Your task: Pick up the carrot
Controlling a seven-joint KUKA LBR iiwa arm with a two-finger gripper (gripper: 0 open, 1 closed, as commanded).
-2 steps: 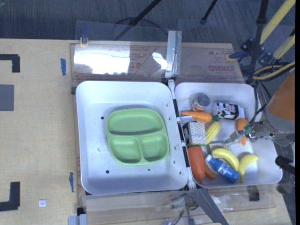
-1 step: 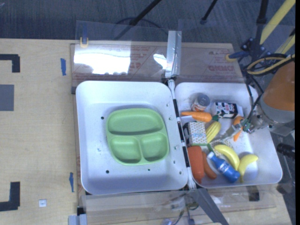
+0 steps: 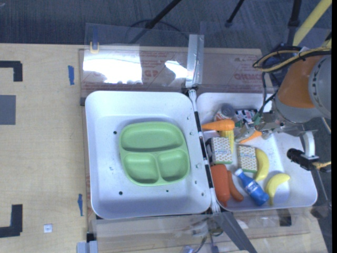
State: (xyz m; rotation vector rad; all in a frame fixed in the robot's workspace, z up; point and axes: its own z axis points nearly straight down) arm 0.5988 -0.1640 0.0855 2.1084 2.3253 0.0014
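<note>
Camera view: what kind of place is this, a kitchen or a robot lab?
Probably a robot lab: a robot arm reaches over two white bins of toy food, with tripod legs on carpet.

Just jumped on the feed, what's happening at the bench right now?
The arm reaches in over the right bin, which is crowded with toy food: a carrot near the bin's left wall, two bananas, a blue bottle and a red sausage-like piece. The gripper sits low among the items to the right of the carrot, with a small orange piece right by it. I cannot tell whether it holds anything. The left bin holds a green divided plate.
</note>
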